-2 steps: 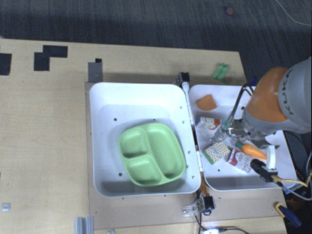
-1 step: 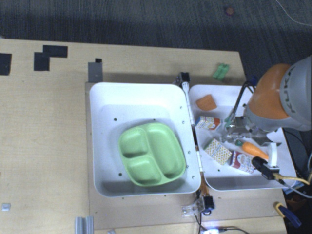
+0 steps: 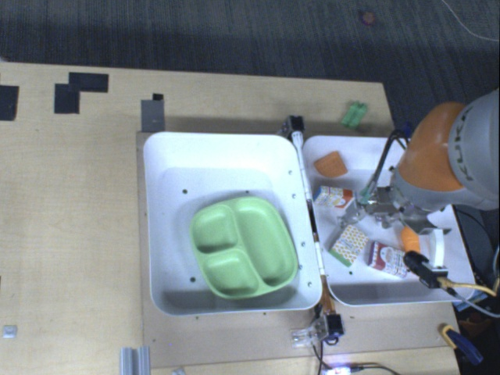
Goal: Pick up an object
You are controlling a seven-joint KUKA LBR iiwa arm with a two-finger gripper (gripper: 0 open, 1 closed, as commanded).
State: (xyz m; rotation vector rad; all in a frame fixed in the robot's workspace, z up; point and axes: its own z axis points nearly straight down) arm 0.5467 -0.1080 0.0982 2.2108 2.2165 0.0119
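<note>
In the right bin (image 3: 355, 294) lie an orange block (image 3: 331, 164), a small white packet with red and yellow print (image 3: 334, 197), a green-patterned packet (image 3: 349, 245), a red and white packet (image 3: 388, 258) and a small orange piece (image 3: 409, 238). My gripper (image 3: 364, 208) hangs low over the middle of this bin, just above the patterned packet and right of the small white packet. The wrist and its orange band (image 3: 434, 156) hide part of the bin's right side. Nothing shows as held.
The left bin (image 3: 168, 170) holds a green divided plate (image 3: 244, 246). A green object (image 3: 354, 115) lies on the bench behind the right bin. A black clamp (image 3: 294, 123) sits at the back of the rim between the bins. Cables run at the front right.
</note>
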